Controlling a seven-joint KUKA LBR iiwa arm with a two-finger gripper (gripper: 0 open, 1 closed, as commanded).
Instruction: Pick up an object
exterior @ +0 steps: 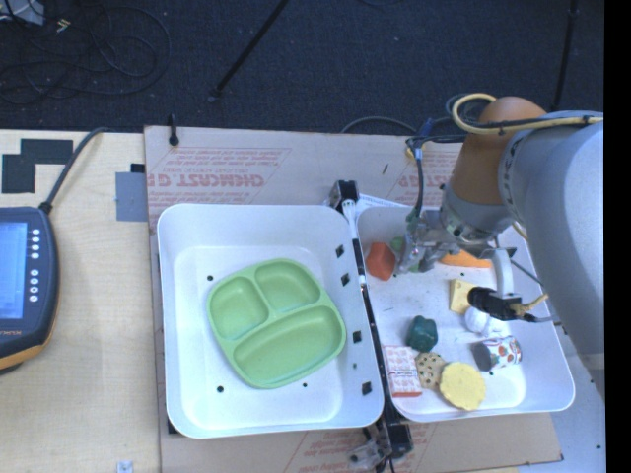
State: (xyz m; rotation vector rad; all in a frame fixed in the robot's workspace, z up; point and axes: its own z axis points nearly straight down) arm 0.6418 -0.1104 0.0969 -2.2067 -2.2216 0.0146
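Gripper (412, 256) low in the right bin (552, 387), at about 10 o'clock of that bin's floor, under the grey arm (552, 195) with its orange band (478, 166); whether open or closed, cannot tell, the fingertips lost in dark clutter, and nothing visibly between them. Just at 9 o'clock of the gripper, an orange-red block (381, 260), close against the divider, possibly touching a fingertip, though too blurred to say. At 3 o'clock, a flat orange piece (463, 259). Toward 5 o'clock, a yellow wedge (460, 295) and a dark green lump (423, 333). Along the bin's 6 o'clock edge, a red-and-white packet (401, 371), a spotted cookie (429, 368) and a yellow disc (462, 385), side by side. In the left bin (187, 382), a green divided plate (276, 321), lying flat and well apart from the gripper.
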